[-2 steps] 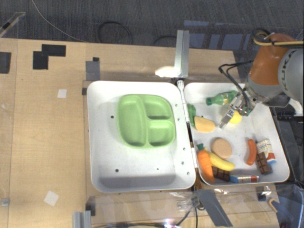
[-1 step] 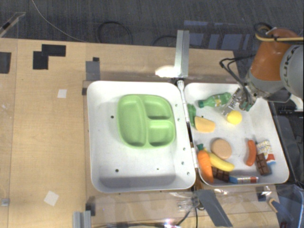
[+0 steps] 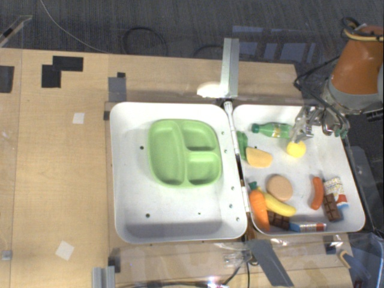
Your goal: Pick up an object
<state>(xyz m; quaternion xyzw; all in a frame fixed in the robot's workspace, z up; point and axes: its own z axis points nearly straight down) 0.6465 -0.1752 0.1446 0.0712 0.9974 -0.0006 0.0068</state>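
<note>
The right bin (image 3: pixel 350 161) holds several small items. A green bottle (image 3: pixel 271 129) lies on its side near the far wall, and a small yellow ball (image 3: pixel 295 149) sits just in front of it. My gripper (image 3: pixel 302 132) hangs at the bin's far right, directly above the yellow ball and beside the bottle's cap end. Nothing is visibly lifted. Further forward lie a yellow wedge (image 3: pixel 258 156), a brown bun (image 3: pixel 279 188), a banana (image 3: pixel 280 206), a carrot (image 3: pixel 258 204) and a red sausage (image 3: pixel 316 192).
The left bin (image 3: pixel 129 179) holds a green compartment tray (image 3: pixel 183 152). A metal post (image 3: pixel 230 71) stands at the far end of the divider between the bins. A chocolate bar (image 3: pixel 332 207) and a red marker (image 3: pixel 309 226) lie by the right bin's near corner.
</note>
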